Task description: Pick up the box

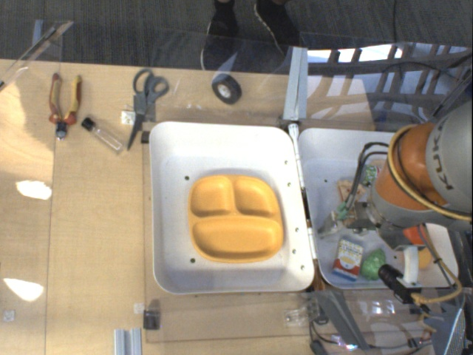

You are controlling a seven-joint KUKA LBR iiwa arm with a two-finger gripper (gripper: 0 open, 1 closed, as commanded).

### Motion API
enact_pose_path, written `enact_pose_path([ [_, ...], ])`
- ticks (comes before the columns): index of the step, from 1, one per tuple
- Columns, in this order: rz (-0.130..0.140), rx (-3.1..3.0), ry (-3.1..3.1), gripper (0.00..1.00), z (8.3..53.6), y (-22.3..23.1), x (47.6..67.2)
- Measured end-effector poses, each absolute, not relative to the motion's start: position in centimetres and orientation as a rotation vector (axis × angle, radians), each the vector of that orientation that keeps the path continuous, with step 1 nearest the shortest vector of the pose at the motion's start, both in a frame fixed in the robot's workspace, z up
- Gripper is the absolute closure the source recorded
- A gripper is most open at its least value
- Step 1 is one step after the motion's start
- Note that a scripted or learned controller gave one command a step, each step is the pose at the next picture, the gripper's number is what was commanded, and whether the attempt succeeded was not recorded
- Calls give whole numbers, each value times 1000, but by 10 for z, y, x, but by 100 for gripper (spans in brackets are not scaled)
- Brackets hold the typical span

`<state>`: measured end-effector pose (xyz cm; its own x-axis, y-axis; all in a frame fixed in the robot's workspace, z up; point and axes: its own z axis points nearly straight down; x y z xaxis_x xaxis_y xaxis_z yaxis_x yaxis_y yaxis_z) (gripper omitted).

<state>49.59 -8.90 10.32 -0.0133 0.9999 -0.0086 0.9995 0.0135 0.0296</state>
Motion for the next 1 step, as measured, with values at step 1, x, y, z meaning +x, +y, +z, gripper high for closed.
enact_pose_path([
  [1,20,2177,2250,0,91,-99,492],
])
